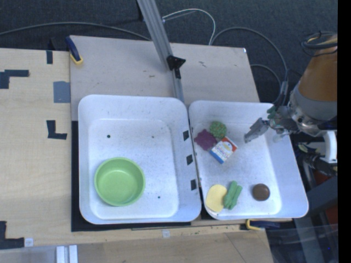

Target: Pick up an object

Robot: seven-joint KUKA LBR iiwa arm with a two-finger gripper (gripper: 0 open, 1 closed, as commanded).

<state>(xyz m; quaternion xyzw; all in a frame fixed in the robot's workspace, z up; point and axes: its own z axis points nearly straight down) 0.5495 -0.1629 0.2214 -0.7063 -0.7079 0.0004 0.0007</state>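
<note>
While the left bin (88,114) holds a green bowl (119,181), the right bin (285,193) holds a purple piece (204,139), green ball (218,129), small carton (223,149), yellow piece (216,197), green pod (232,194) and brown ball (260,191); gripper (258,130) above its right side, finger state untellable.

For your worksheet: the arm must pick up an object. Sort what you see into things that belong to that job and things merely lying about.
Belonging to the job:
pincer, over the right bin
purple block
green ball
small carton
yellow piece
green pod
brown ball

Lying about:
green bowl, in the left bin
metal pole
cables
</note>
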